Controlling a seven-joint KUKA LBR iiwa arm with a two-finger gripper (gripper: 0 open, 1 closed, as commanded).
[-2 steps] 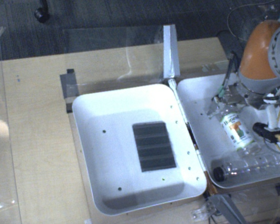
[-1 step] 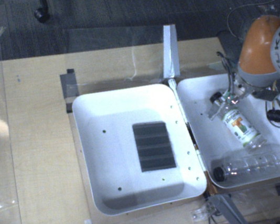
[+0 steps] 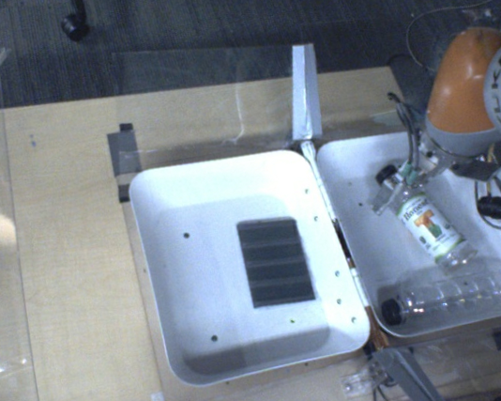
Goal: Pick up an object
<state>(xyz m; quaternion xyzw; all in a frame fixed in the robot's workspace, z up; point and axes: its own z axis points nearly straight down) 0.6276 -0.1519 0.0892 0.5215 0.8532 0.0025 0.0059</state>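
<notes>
- Clear ribbed plastic bottle (image 3: 447, 294) with a black cap lies on its side along the near wall of the right bin (image 3: 359, 224), at 5 o'clock in the frame. Cap points left. The body is see-through with ring-shaped ridges.
- Left bin (image 3: 174, 255): shallow white tray with rounded corners, a smooth glossy floor and a few small dark holes. A dark rectangular slatted block (image 3: 276, 260) with four ribbed bands lies flat near its centre.
- Small clear bottle (image 3: 429, 224) with a white, green and orange label lies tilted in the right bin at about 3 o'clock. Its neck points up-left and its base points toward the ribbed bottle, close to it; contact can't be resolved.
- Gripper (image 3: 405, 175) sits at the neck end of the labelled bottle, in the far half of the right bin. Finger spread can't be read at this size, and whether it has hold of the bottle can't be told either.
- Arm: a glossy orange rounded band (image 3: 459, 84) above a grey wrist, entering from 2–3 o'clock, with black cables looped beside it.
- Metal strip (image 3: 304, 91) stands at the far joint between the bins, at 12 o'clock.
- Bench (image 3: 77, 300) is pale wood grain, with a clear sheet over its left part. Dark carpet lies beyond.
</notes>
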